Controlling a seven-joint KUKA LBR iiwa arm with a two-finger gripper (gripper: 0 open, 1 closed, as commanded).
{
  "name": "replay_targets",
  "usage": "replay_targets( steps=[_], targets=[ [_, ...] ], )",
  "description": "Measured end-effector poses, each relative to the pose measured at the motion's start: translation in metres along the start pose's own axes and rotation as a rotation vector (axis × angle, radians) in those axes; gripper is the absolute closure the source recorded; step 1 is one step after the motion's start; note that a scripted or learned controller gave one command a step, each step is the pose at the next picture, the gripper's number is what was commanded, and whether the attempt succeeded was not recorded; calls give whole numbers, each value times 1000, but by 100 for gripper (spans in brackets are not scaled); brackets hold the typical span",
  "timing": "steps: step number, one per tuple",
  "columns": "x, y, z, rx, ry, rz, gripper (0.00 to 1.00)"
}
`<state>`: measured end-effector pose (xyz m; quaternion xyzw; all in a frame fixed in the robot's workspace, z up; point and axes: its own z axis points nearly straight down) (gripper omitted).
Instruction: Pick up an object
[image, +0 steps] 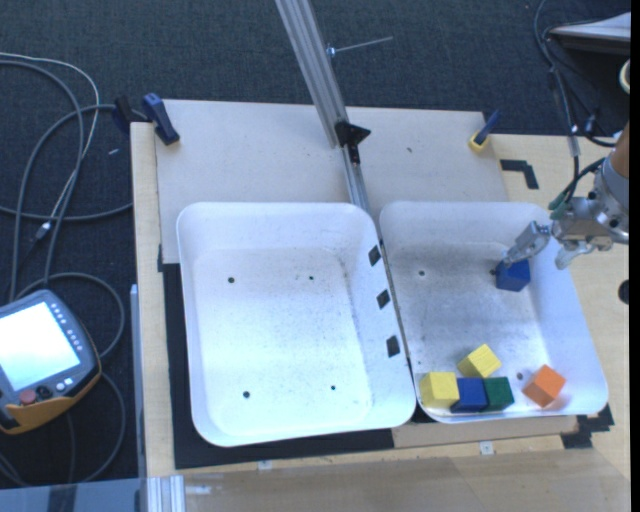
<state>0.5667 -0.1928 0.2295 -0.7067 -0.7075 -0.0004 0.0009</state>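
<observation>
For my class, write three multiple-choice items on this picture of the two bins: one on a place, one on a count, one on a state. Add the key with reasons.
1. Where do the blocks lie?
A. right bin
B. left bin
C. on the floor

2. How many yellow blocks are there?
A. none
B. two
C. five

3. How does the orange block sit?
A. stacked on the green one
B. apart from the cluster
C. held aloft

Key: 1 A, all lie in the right bin. 2 B, one yellow block and another yellow block. 3 B, the orange block sits apart near the corner.
</observation>
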Motion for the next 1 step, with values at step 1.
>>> replay_targets(
  steps=[1],
  targets=[
    [-17, 48, 101, -1, -1, 1, 0]
  ],
)
